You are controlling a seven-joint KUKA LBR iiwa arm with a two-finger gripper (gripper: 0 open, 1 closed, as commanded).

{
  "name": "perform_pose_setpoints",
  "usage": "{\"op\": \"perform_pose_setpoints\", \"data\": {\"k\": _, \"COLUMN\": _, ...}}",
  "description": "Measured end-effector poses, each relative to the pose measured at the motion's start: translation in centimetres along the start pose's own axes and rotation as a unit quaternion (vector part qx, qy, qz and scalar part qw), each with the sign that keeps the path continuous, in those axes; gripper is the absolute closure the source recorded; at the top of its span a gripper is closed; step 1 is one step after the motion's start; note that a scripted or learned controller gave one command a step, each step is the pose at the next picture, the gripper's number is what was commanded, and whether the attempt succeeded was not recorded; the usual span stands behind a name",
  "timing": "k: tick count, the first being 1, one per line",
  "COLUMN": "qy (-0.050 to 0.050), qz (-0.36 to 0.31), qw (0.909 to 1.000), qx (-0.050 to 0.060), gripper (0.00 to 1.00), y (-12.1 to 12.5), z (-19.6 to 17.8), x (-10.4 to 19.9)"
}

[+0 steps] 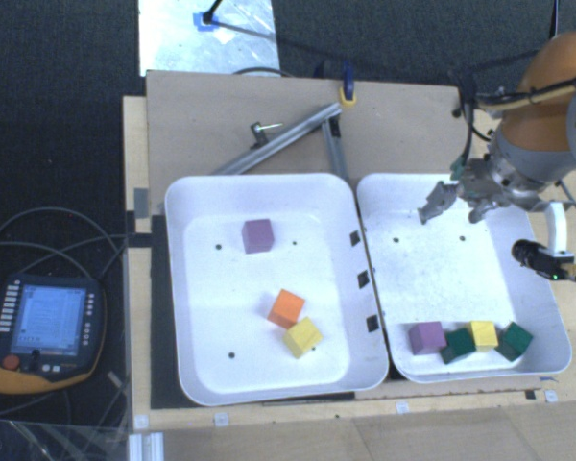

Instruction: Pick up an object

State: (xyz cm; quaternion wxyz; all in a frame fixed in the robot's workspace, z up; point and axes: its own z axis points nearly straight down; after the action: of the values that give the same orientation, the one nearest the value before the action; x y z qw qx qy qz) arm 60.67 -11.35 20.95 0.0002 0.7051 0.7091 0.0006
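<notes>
Green cube (516, 339) half-hidden by bin rim; pincer (457, 206) spread open, holding nothing.

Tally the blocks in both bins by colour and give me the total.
Purple: 2 (left bin, right bin)
Yellow: 2 (left, right)
Green: 2 (both right, and)
Orange: 1 (left)
Total: 7 blocks

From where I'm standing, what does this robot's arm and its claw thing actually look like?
A grey metal arm with a rounded orange band above the wrist, ending in a grey two-finger gripper with slim dark fingers. Thin black cables run along it.
</notes>
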Motion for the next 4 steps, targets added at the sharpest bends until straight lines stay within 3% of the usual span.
{"op": "perform_pose_setpoints", "data": {"k": 1, "qy": 0.000, "qz": 0.000, "qw": 1.0000, "qx": 0.000, "gripper": 0.00, "y": 0.0, "z": 0.0, "x": 0.0}}
{"op": "perform_pose_setpoints", "data": {"k": 3, "qy": 0.000, "qz": 0.002, "qw": 1.0000, "qx": 0.002, "gripper": 0.00, "y": 0.0, "z": 11.3, "x": 0.6}}
{"op": "perform_pose_setpoints", "data": {"k": 4, "qy": 0.000, "qz": 0.001, "qw": 1.0000, "qx": -0.001, "gripper": 1.00, "y": 0.2, "z": 9.9, "x": 0.6}}
